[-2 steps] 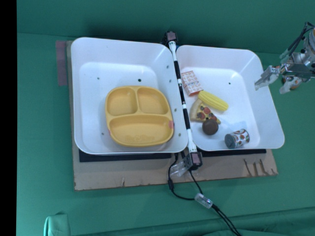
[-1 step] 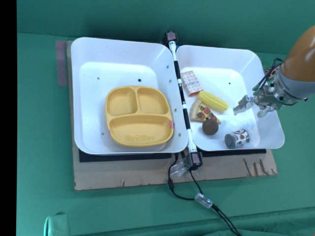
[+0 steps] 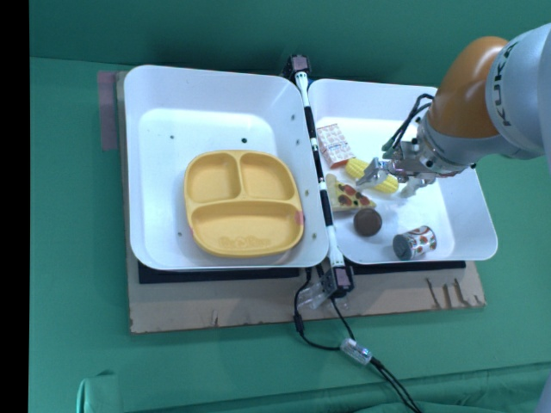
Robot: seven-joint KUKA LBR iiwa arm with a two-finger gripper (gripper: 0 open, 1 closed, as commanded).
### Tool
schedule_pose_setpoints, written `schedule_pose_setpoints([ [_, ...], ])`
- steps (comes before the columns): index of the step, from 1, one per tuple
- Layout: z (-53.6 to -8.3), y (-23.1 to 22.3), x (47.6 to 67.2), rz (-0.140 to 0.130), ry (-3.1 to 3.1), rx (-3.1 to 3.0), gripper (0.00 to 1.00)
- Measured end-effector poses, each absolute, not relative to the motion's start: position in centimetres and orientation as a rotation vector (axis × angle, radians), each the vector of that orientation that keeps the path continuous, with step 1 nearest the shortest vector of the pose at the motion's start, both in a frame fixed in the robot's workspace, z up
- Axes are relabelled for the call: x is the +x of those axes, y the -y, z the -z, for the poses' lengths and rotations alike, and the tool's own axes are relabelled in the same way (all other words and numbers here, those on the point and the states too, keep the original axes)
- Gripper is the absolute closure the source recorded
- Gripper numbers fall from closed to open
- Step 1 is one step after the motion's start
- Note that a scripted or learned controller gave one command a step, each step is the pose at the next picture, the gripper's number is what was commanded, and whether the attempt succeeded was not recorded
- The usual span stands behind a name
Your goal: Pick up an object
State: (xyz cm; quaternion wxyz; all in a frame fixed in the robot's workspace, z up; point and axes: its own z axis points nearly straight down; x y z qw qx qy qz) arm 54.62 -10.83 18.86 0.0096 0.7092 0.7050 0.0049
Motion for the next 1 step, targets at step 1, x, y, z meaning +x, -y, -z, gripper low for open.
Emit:
schedule_pose_setpoints([
  [1, -20.42, 11.20, 54.88, -0.025, -2.182, 2.212, 1.00],
])
